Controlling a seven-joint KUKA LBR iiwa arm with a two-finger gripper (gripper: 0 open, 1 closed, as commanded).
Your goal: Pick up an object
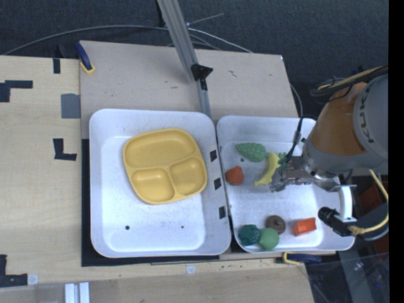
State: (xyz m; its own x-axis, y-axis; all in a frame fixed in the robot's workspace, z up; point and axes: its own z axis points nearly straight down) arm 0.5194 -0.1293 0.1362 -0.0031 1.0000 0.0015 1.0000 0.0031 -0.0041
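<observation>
The right bin point(252, 126) holds a yellow banana point(268, 169), a green leafy piece point(251, 151), a small red-orange ball point(234, 175), a brown ring point(275, 223), an orange block point(305, 226), a green ball point(269, 238) and a dark teal lump point(249, 234). My gripper point(280, 180) is low in this bin, right beside the banana's lower right end. The wrist body hides the fingertips. I see nothing clearly between them.
A yellow divided tray point(165, 165) lies in the left bin point(101, 188). A grey pole point(180, 33) slants down to the bins' shared top edge. Cables trail at the arm's right side. The bin walls meet in a ridge between the two bins.
</observation>
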